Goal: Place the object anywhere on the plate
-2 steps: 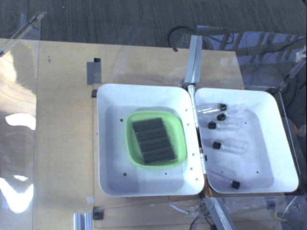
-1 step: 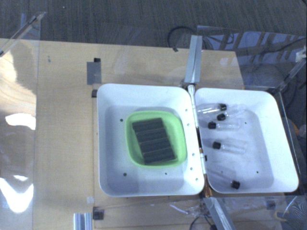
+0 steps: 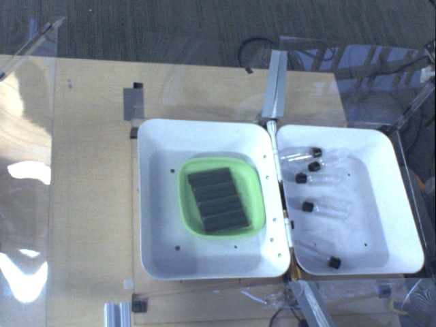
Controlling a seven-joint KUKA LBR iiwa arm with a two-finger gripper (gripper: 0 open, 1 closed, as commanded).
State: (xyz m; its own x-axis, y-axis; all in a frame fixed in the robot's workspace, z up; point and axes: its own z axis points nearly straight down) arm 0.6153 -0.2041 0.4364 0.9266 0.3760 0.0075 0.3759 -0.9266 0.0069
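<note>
**On the green plate, a dark ridged block**

Across the pale wooden desk [image 3: 82,203] two shallow white bins sat side by side, their inner edges touching. The left bin [image 3: 204,129] held a green plate [image 3: 185,186], square with rounded corners, set roughly in the middle of the bin floor. A dark ridged block [image 3: 218,199], rectangular and crossed by several grooves, lay flat on the plate, turned at a slight angle to its sides and wholly within its rim.

The right bin [image 3: 385,142] held several clear vials with black caps, hard to make out against the white floor. One capped vial [image 3: 317,153] lay near the far left corner, a second [image 3: 300,178] just below it, a third [image 3: 308,207] near the middle, and a loose black cap or small vial [image 3: 334,262] near the front edge, well apart from the rest.

A grey metal bar [image 3: 275,87] ran away from the joint between the bins toward the dark floor [image 3: 170,12]. A small grey bracket [image 3: 134,102] stood on the desk beyond the left bin.

Whether the pincer was wide or narrow could not be told.
</note>
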